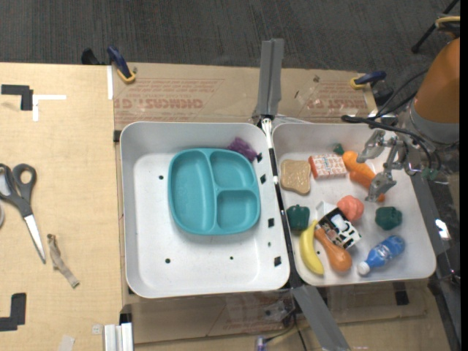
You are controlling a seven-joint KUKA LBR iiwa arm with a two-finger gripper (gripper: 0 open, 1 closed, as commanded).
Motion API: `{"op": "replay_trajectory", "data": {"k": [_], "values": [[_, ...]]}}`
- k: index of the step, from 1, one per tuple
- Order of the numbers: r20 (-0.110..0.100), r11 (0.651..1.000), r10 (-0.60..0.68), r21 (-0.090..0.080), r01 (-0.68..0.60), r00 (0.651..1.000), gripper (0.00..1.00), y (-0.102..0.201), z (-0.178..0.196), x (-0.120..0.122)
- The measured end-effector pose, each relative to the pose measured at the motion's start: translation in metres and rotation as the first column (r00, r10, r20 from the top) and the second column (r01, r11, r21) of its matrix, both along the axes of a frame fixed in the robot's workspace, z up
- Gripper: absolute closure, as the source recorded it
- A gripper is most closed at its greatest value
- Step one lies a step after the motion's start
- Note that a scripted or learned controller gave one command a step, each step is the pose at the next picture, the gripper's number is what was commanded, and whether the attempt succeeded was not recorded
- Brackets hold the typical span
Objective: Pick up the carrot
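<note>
The carrot (356, 167), orange with a small green top, lies at the back of the right bin (420, 265), pointing toward the bin's right side. My gripper (375, 170) hangs just right of it, above the bin's right part. Its two grey fingers (374, 146) stand apart, one toward the back and one toward the front. The carrot's thick end lies close to the gap between them, and nothing is clamped. The arm's orange band (442, 86) shows at the right edge.
Around the carrot lie a red and white box (327, 166), a bread slice (296, 175), a pink fruit (350, 207), two green vegetables (388, 216), a banana (310, 251), an orange sausage-like piece (336, 254) and a blue bottle (382, 254). The left bin holds a teal plate (215, 190).
</note>
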State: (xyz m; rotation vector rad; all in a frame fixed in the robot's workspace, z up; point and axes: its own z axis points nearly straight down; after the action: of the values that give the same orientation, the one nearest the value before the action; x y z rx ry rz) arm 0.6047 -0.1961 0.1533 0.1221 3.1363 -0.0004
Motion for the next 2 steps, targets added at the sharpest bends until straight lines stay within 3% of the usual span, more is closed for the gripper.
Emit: {"op": "replay_trajectory", "data": {"k": [1,2], "values": [[0.004,0.996,-0.090,-0.001,0.090,0.996,0.00,-0.018,-0.060,0.034],[0.011,0.996,-0.084,-0.003,0.084,0.996,1.00,-0.016,-0.048,0.037]]}}
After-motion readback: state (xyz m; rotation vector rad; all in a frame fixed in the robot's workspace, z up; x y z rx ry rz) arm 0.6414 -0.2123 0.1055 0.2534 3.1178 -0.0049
